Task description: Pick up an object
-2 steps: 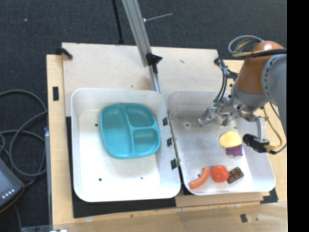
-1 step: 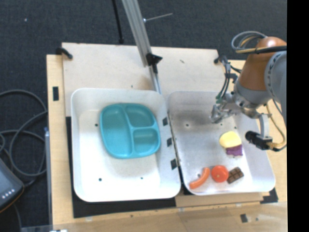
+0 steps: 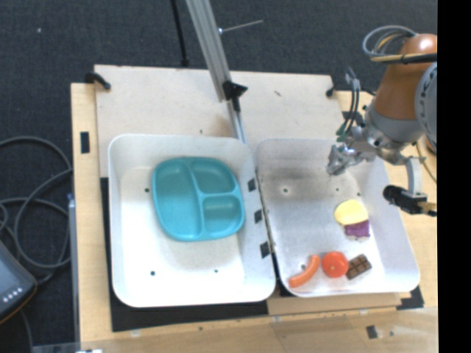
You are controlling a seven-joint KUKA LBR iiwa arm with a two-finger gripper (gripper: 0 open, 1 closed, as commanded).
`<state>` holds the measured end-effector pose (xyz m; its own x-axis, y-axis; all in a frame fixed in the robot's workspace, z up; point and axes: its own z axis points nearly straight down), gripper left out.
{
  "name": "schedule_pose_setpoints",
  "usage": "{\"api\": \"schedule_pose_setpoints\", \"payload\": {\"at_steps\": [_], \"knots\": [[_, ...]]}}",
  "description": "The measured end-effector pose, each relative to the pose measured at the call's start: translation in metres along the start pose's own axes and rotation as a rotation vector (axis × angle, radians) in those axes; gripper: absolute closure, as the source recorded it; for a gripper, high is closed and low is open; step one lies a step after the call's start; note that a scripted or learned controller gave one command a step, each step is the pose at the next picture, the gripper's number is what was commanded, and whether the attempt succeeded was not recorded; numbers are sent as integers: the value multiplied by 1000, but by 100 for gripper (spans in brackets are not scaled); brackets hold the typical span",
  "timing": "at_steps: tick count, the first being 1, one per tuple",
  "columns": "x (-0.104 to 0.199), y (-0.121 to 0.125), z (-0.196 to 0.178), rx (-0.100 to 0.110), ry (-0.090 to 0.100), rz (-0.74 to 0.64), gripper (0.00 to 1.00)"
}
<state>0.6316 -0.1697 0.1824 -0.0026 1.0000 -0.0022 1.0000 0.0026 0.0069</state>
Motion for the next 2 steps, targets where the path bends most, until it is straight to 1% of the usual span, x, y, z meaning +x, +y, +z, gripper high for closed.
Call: {"api": "schedule_pose_setpoints", "payload": {"at_steps": [1,2], "knots": [[-10,7,-52,0,-1,-1,100],[-11,8,-76,2,0,-3,100]]}}
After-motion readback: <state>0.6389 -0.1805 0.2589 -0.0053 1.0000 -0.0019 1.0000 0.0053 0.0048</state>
